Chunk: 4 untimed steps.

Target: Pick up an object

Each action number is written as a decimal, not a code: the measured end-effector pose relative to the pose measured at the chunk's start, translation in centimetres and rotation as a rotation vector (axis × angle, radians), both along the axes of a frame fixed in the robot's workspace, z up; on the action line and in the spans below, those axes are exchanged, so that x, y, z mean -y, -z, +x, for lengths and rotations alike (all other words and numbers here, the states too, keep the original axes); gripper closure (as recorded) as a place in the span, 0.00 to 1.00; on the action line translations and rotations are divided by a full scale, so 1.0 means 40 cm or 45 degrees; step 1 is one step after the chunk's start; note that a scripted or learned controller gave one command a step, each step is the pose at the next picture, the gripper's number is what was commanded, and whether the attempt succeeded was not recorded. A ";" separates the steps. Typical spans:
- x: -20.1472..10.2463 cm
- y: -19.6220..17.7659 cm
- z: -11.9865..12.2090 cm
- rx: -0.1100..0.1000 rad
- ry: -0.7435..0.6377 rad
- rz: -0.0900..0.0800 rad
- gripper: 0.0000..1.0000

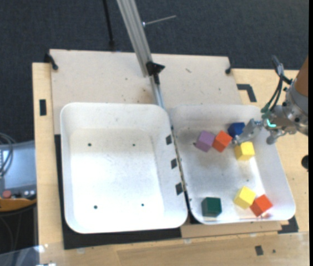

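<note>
The right bin holds several small blocks. A purple block, an orange block and a blue block cluster near its back. A yellow block lies just in front of them. Near the front edge sit a green block, a second yellow block and a red-orange block. My gripper hangs over the bin's back right, just right of the blue block and above the first yellow block. It is open, with nothing between its fingers.
The left bin stands beside the right one, with a narrow divider between them. A slanted aluminium bar rises from behind the bins. A grey control box with cables sits off the bench at the left.
</note>
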State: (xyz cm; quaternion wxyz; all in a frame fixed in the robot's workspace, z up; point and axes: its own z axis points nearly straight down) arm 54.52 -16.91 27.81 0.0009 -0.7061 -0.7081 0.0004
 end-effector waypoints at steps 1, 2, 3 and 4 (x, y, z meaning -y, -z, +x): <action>0.000 -0.005 0.002 0.005 0.001 0.000 0.00; 0.029 0.129 0.006 -0.003 0.006 -0.003 0.00; 0.017 0.242 -0.005 -0.002 0.007 -0.003 0.00; 0.039 0.382 -0.025 -0.004 0.006 -0.003 0.00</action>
